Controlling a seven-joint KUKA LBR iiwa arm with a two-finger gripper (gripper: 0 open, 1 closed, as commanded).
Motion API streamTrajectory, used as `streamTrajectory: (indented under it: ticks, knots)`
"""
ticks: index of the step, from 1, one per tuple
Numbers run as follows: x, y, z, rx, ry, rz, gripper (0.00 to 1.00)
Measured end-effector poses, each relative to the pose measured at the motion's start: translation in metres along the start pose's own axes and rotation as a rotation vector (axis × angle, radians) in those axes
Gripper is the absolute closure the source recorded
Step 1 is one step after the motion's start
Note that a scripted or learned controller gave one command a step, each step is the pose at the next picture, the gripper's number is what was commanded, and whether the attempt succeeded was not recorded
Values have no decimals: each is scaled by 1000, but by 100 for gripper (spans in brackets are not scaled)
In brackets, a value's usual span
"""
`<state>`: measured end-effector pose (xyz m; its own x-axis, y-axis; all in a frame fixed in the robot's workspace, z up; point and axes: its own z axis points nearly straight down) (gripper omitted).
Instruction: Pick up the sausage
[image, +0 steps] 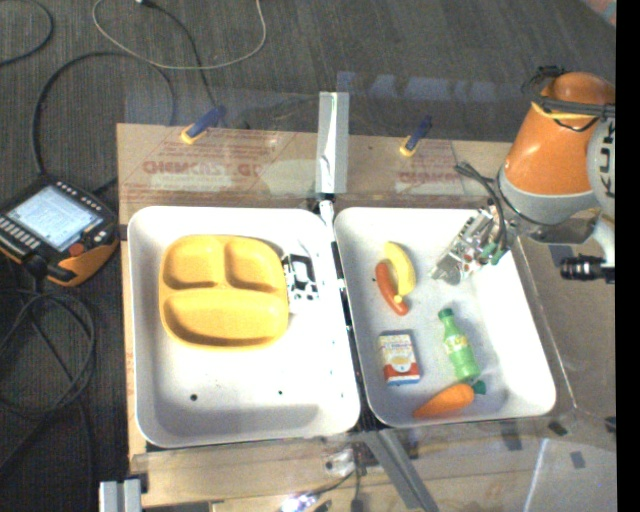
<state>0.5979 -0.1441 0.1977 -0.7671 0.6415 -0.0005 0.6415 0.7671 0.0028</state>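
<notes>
The short, smooth orange-red toy sausage (390, 288) lies flat on the floor of the right white bin, in its upper left part. Its long axis runs roughly up and down the view, slightly tilted, touching a yellow banana's left side.

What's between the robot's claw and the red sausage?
In the camera view, the yellow banana lies between the gripper and the sausage, touching the sausage's right side. The rest is bare white bin floor.
</notes>
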Motion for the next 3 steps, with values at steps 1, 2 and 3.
streamTrajectory:
  ticks: [1,2,3]
  knots:
    - [15,-14,-15,0,0,22,100]
    - [65,57,-2,2,0,272,100]
    - [53,9,-1,3,-1,299,100]
